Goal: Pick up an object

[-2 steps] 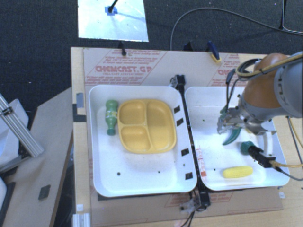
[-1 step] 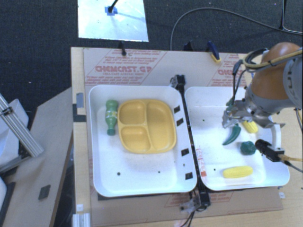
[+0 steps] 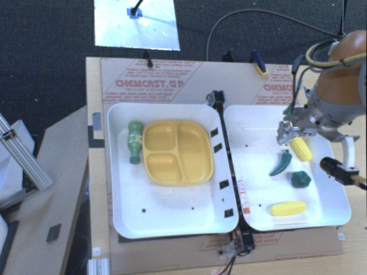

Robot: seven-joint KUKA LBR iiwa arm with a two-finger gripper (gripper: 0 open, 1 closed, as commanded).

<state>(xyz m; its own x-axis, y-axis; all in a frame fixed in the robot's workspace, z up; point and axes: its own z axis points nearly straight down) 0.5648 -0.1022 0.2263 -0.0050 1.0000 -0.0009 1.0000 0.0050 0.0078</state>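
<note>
Camera view, single frame. Arm [image 3: 344, 85] enters from the right edge of the frame, grey body with the orange band at upper right. End effector [image 3: 288, 132] sits low over the upper part of the right bin [image 3: 252, 171], just left of a yellow corn cob [image 3: 301, 149]. Cannot tell whether it is released or clenched; nothing is visibly between its tips.

Objects in the right bin, candidates for the pick:
- yellow corn cob, tilted, just below and right of the end effector, near it; contact cannot be judged.
- dark green pepper [image 3: 281, 162], curved, just below the corn cob and left of it.
- dark green lump [image 3: 300, 179], lower right of the pepper, shape too small to name.
- yellow oblong piece [image 3: 288, 209], lying roughly level near the bin's lower edge, well apart from the end effector.

Left bin [image 3: 123, 211]: yellow divided tray [image 3: 176, 152] with three compartments, centred in the upper half; green bottle [image 3: 135, 141] lying just beside the tray's left edge.

Both bins rest side by side on a board with red lettering on the desk [image 3: 69, 153]. A shiny square plate [image 3: 136, 16] lies on the dark floor at the upper left of the frame.
</note>
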